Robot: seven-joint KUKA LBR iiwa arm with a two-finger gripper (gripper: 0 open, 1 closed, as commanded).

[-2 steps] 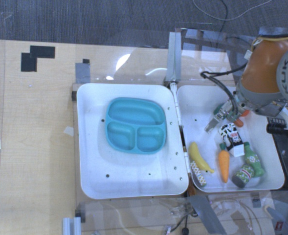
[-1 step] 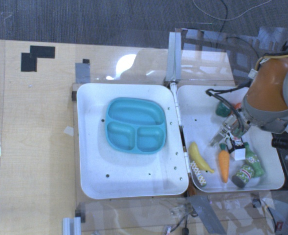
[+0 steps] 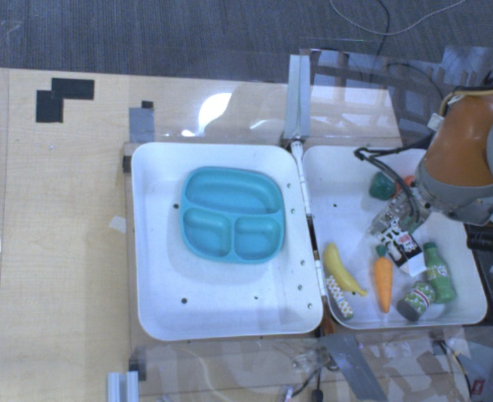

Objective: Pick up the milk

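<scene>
The arm (image 3: 472,153) is cut off by the right edge. The gripper (image 3: 394,223) is too small and cluttered for finger position to be read. The milk (image 3: 403,246) is partly covered by it. A teal object (image 3: 382,186) behind the wrist is partly hidden; identity undetermined.

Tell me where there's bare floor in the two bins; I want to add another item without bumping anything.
Free: the left bin all around the blue tray, widest along its front edge, and the right bin's back-left area above the banana. Crowded: the right bin's front-right, where carrot, green bottles, milk and gripper cluster.
</scene>
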